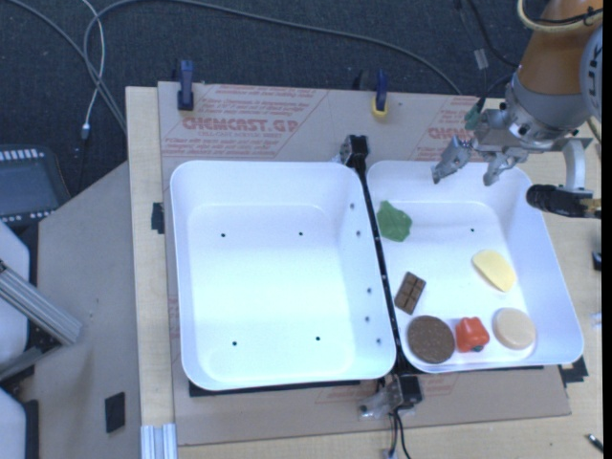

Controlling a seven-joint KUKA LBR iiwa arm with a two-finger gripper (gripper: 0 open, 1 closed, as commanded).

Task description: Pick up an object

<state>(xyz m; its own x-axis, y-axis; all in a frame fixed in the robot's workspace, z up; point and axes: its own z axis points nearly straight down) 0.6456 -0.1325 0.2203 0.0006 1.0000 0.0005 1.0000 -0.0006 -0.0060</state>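
Note:
My gripper (471, 167) hangs open above the far rim of the right bin (550, 256), with nothing between its fingers. In that bin lie a green leafy piece (393, 222) near the divider, a yellow wedge (493, 270) at the right, a brown chocolate bar (410, 292) in the middle, and along the near edge a dark brown round cookie (431, 338), a red pepper (470, 334) and a pale round biscuit (514, 329). All of these rest well below and in front of the gripper.
The left bin (201, 256) sits beside the right one, joined at a black clamp (356, 148). A cardboard sheet (258, 118) lies under the bins' far side, held by blue and yellow clips. Cables run across the dark floor behind.

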